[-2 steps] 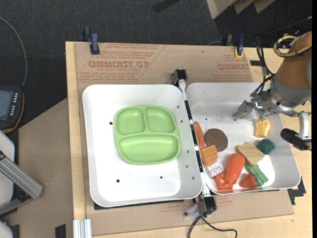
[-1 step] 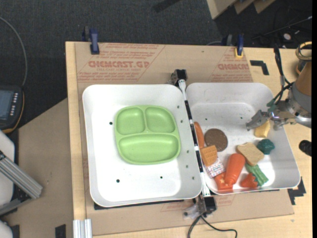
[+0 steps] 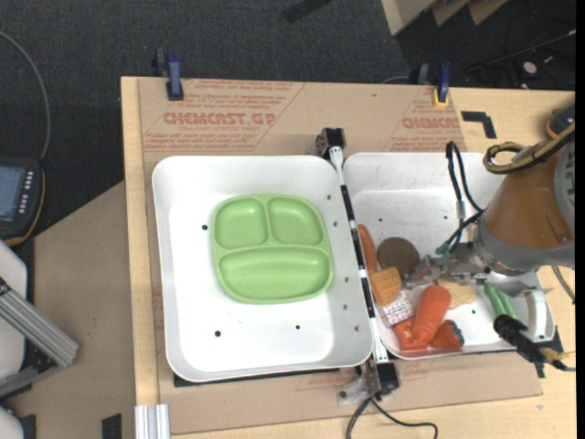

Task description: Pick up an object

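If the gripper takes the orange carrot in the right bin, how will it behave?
The carrot looks like moulded plastic, so probably stiff and light. Its tapered, smooth body may slip from a pinch or roll. It lies against other toys in the right bin, which may shift.

Pale green divided plate [image 3: 271, 248] in left white bin [image 3: 183, 318]; orange carrot [image 3: 430, 312], brown disc [image 3: 397, 252], lower right; tan desk [image 3: 137, 154].
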